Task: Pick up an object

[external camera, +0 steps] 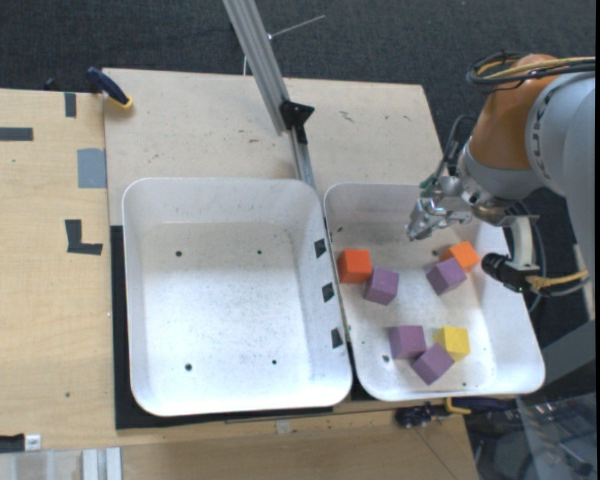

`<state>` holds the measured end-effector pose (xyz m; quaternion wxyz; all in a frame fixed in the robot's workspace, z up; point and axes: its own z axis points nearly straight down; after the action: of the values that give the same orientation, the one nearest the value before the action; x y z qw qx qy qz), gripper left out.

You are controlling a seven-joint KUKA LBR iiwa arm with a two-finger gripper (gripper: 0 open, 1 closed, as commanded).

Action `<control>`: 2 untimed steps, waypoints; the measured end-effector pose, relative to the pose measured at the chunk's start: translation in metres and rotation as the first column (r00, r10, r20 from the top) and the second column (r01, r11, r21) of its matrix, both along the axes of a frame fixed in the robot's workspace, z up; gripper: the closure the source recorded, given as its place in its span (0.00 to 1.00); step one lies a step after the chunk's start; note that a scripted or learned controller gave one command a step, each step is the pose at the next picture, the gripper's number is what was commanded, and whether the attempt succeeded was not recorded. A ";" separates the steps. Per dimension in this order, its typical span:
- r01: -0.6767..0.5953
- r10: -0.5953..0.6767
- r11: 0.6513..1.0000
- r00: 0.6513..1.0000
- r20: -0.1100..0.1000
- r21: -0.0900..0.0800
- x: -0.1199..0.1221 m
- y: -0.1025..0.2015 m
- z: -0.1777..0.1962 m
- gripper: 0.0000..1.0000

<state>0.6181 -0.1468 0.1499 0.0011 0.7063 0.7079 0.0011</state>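
Six foam blocks lie in the right bin [500, 368], and nearest the camera a purple block [432, 363] sits tilted, touching a small yellow block [456, 342] and just beside another purple block [407, 340]. Farther in, a purple block [382, 286] touches an orange cube [356, 265] near the bin's left wall. To their right a purple block [446, 275] leans against an orange block [464, 256], whose far side is partly covered by the arm's wrist. The gripper [422, 226] hangs above the bin floor just beyond that pair, apart from every block; its fingertips are small and blurred, so whether they are spread or closed cannot be told, and nothing is seen between them. The arm's grey body and orange band [505, 128] are cut off at the right edge. The left bin [140, 208] shows only dark specks. Beyond the bins a slanted metal rail [255, 43] crosses the bench [200, 118], and a small blue-and-yellow clamp [110, 86] lies at its far left corner.
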 end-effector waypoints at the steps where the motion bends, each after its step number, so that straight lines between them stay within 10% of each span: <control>1: 0.001 -0.001 1.000 1.000 0.000 -0.001 0.004 0.000 0.043 1.00; 2: 0.001 -0.001 1.000 1.000 0.002 -0.001 0.006 0.000 0.096 1.00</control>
<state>0.6236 -0.1464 0.2462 0.0021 0.7066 0.7076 0.0013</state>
